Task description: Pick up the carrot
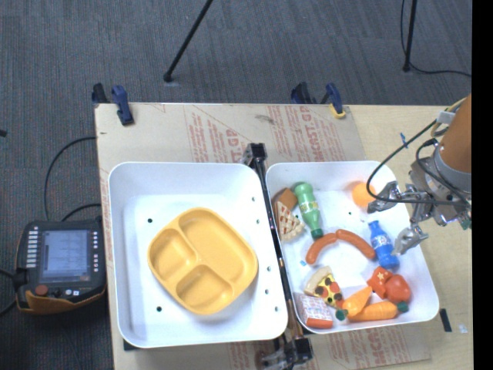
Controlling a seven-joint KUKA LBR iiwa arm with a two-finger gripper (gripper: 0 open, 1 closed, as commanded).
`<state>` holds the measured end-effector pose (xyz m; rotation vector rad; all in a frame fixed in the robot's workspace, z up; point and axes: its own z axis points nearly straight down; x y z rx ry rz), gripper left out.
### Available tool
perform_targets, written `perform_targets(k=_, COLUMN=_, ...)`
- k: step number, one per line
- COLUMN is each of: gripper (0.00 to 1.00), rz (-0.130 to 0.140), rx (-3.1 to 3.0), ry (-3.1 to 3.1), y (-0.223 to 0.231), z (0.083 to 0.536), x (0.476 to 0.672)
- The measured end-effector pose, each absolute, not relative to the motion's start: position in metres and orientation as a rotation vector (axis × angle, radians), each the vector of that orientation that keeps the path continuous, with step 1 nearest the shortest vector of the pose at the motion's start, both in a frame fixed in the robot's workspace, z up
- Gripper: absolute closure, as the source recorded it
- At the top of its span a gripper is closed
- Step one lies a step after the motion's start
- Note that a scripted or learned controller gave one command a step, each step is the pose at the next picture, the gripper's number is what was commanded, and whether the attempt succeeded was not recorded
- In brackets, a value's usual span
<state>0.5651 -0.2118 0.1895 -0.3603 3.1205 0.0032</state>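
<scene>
The carrot (375, 311) lies at five o'clock in the right bin (428, 290): probably light, hard, slick plastic, best pinched mid-body. The gripper (401, 220) hangs spread, empty.

Landmark: yellow divided plate (202, 261), sitting tilted in the left white bin (123, 206). Right of it, the right white bin (339, 172) holds a green bottle (310, 208), a waffle piece (289, 223) just left of that bottle, a curved sausage (339, 244), a blue bottle (381, 245), an orange ball (362, 194), a pizza slice (324, 284), a red pepper (390, 285) and a small wrapped packet (316, 311). Left of the plate, off the tabletop (192, 133), a teach pendant (62, 264) on the floor. Above the plate, blue clamps (122, 103) on the tabletop's far edge.
</scene>
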Motion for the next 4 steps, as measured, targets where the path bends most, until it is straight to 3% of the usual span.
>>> perform_targets(k=1, gripper=0.00, rz=0.003, rx=0.003, ry=3.141, y=-0.212, z=0.087, x=0.620)
perform_targets(k=2, gripper=1.00, rz=0.004, rx=0.004, ry=3.137, y=-0.211, z=0.099, x=0.622)
perform_targets(k=3, gripper=1.00, rz=0.001, rx=-0.309, ry=3.122, y=-0.211, z=0.129, x=0.638)
perform_targets(k=4, gripper=1.00, rz=0.001, rx=-1.022, ry=2.965, y=-0.212, z=0.191, x=0.645)
